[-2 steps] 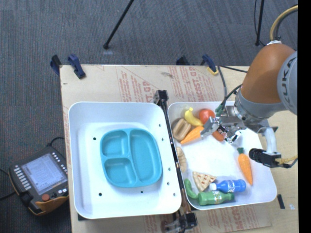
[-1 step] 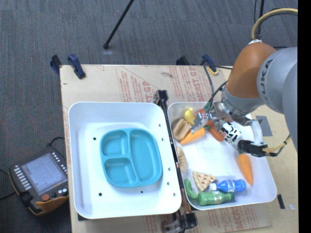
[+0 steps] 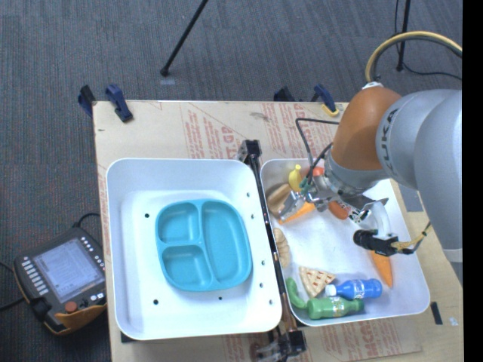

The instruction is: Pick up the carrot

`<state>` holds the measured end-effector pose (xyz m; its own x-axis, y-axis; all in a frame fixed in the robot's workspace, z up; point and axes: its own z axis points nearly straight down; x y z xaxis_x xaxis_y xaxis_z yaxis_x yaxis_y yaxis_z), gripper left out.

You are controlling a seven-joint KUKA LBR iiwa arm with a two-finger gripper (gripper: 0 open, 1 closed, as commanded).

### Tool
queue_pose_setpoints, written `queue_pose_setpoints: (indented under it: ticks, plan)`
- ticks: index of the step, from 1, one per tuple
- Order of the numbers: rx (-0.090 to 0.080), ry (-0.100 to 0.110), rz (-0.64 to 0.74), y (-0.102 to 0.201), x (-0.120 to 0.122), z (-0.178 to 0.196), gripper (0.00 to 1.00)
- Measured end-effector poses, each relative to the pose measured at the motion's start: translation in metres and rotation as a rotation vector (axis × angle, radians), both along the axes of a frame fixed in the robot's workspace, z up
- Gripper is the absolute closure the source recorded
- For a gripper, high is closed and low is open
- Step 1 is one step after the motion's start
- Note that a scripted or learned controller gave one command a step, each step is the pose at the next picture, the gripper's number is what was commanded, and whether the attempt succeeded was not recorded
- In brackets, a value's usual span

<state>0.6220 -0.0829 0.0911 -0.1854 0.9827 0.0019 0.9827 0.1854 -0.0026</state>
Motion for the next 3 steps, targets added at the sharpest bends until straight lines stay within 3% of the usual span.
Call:
queue_pose_setpoints:
  ticks: [1, 2, 3]
  plan:
    - [0.005, 0.007, -0.006, 0.0, -0.001, 0.011, 1.0]
    - [-0.013, -0.001, -0.01, -0.009, 0.001, 0.015, 0.0]
    - [-0.021, -0.021, 0.106, -0.014, -0.006, 0.004, 0.0]
